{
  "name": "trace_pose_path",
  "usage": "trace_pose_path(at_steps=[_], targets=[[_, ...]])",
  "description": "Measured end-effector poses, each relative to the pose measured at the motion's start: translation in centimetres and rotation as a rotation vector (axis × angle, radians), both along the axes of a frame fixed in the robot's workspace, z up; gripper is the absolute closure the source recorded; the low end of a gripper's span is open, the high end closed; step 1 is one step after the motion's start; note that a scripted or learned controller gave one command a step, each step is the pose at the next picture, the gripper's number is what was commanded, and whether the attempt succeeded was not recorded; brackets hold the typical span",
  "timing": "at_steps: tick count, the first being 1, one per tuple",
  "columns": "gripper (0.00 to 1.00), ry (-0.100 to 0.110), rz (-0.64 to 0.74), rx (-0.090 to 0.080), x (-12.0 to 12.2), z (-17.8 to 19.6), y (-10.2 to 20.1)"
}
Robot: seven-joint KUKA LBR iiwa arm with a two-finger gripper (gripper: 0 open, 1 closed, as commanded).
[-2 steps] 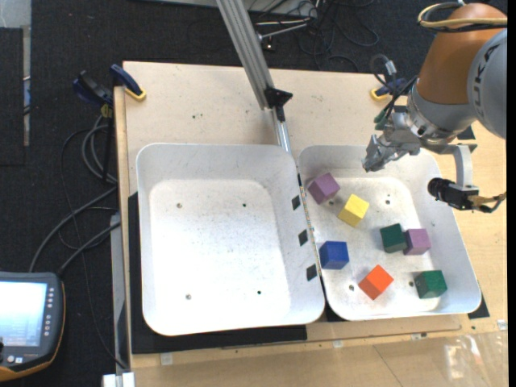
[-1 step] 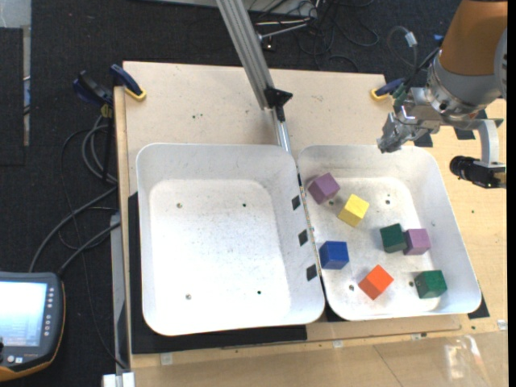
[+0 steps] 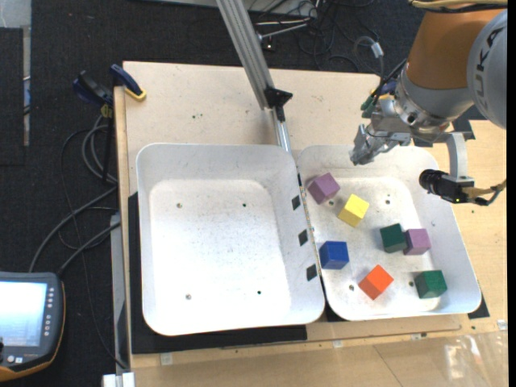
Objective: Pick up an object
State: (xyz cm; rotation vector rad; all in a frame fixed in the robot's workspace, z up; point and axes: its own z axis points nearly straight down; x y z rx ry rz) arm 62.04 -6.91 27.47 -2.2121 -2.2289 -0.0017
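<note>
Two white bins sit side by side on a pale bench. Over the right bin [image 3: 451,240], near its far rim, the gripper [image 3: 364,153] points down with fingers seemingly close together, though blur leaves that uncertain; nothing visible between them. Below lie a purple cube [image 3: 324,187], yellow cube [image 3: 354,209], blue cube [image 3: 334,254], orange cube [image 3: 376,281] and green cubes [image 3: 393,237]. Leftward, the left bin [image 3: 161,184].

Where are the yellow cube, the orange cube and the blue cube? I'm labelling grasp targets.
yellow cube [image 3: 354,209], camera view, on its top face.
orange cube [image 3: 376,281], camera view, on its top face.
blue cube [image 3: 334,254], camera view, on its top face.
</note>
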Motion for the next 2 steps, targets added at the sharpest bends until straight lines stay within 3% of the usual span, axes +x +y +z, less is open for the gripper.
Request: trace_pose_path(at_steps=[1, 2], targets=[[1.0, 0.002, 0.0, 0.0, -0.4, -1.6, 5.0], [1.0, 0.001, 0.001, 0.0, -2.4, -1.5, 10.6]])
